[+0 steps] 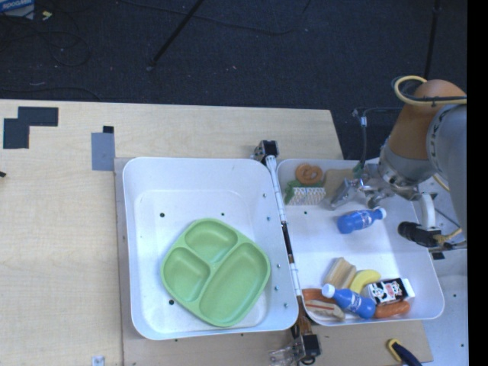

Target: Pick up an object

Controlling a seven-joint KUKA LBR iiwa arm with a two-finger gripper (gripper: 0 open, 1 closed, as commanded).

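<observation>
My gripper (357,196) hangs over the back of the right bin (427,292), its two metal fingers spread apart and open, with nothing between them. Just below it lies a small blue bottle (359,220) on its side. At the front of that bin sit a second blue bottle (349,300), a yellow banana (365,279), a tan bread piece (340,270), a black-and-white carton (390,289) and a hot dog (319,306). An orange round toy (309,174) and a green-and-white block (305,195) rest at the bin's back left.
The left bin (145,204) holds a green divided plate (216,271). A clamp (267,151) sits where the two bins meet at the back. Bare wooden bench (53,242) stretches to the left. The arm's black bracket (421,233) overhangs the right bin's right edge.
</observation>
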